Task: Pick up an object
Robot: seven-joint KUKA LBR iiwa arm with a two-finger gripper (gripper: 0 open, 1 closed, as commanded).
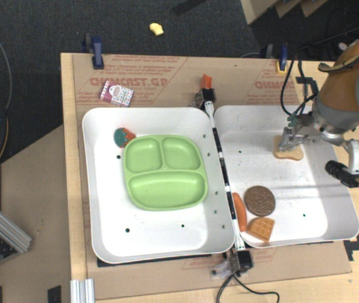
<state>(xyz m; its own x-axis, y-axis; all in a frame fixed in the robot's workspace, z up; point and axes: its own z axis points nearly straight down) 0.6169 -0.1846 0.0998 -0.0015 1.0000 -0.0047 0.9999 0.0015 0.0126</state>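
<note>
My gripper is low in the right bin, near its far side, pointing down onto a small tan toy bread slice. The fingers straddle the top of that piece, but the slant of the view hides how wide they stand. A brown round cookie, an orange carrot and a tan waffle lie at the bin's near left corner, well away from the gripper.
The left bin holds a green divided plate and a small red-and-green toy at its far left. A small pink packet lies on the cardboard behind the bins. Clamps sit on the bench's far edge.
</note>
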